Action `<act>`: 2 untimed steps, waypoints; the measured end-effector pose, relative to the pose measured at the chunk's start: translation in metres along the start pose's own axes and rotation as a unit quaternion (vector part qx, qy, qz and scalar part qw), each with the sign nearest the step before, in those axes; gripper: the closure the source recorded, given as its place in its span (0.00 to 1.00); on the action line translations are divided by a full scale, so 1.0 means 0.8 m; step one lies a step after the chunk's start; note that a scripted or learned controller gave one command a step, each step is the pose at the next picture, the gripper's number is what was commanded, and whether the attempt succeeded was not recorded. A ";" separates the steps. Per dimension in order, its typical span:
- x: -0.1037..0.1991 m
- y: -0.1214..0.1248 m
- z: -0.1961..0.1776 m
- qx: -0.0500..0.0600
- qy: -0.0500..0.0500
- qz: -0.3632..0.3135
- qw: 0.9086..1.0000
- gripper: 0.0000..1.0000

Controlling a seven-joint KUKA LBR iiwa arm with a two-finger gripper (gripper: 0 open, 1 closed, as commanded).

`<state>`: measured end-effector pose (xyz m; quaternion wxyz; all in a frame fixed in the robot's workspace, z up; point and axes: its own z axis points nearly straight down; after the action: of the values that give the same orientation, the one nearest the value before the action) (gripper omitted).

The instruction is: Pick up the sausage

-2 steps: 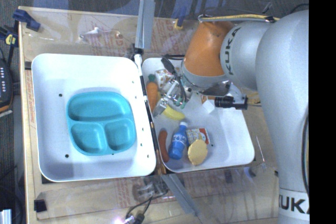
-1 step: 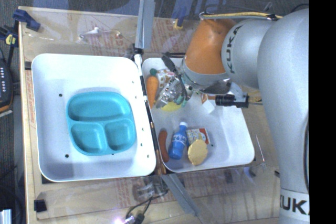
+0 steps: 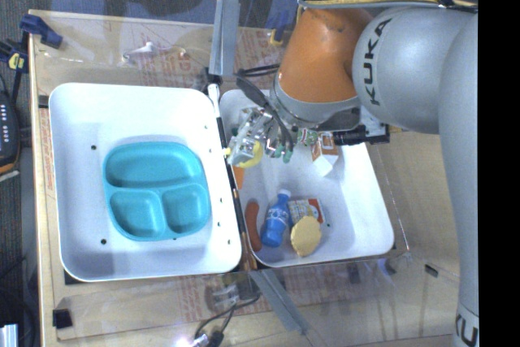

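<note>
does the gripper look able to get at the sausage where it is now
Probably yes, though tightly. The sausage lies uncovered along the left wall of the right bin, with the gripper above the same bin. The wall on one side and the blue bottle close on the other leave little finger room.

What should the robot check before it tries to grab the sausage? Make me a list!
1. Sausage in view: ok, it lies along the left wall of the right bin.
2. Top of the sausage uncovered: ok.
3. Room beside it: not ok, the blue bottle sits close on its right and the bin wall on its left.
4. Gripper above the sausage: not ok, it is further back in the bin.
5. Gripper free of other things: cannot tell, something yellow sits at its tip.
</note>
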<state>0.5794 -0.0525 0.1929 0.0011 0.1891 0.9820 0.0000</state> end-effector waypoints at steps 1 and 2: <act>0.058 -0.062 0.002 0.000 0.002 -0.123 0.992 1.00; -0.002 -0.007 0.001 0.000 0.001 -0.175 0.985 1.00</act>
<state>0.5790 -0.0582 0.1919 0.0004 0.0141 0.9999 0.0000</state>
